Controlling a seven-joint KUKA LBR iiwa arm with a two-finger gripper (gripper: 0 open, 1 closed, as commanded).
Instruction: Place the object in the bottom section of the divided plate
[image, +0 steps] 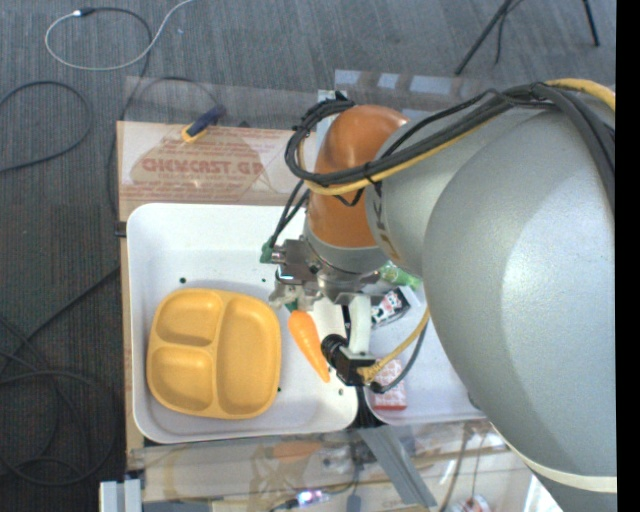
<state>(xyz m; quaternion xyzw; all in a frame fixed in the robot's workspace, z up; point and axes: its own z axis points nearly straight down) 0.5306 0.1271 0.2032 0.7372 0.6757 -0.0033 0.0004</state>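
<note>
Gripper (318, 305) sits low over the left bin (200, 225), at its right side; from here I cannot tell its state, nor whether it holds anything. Just beside it lies one orange carrot (308, 343) on the bin floor, close to the right edge of one yellow divided plate (215, 352). I judge the placing is not done: all three plate sections look bare, so the carrot must be moved into the bottom section.

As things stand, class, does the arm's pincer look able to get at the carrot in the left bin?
Probably yes. The pincer hangs right above the carrot's thick end, and the carrot lies in the open on the bin floor, just right of the yellow divided plate, with nothing over it.
</note>
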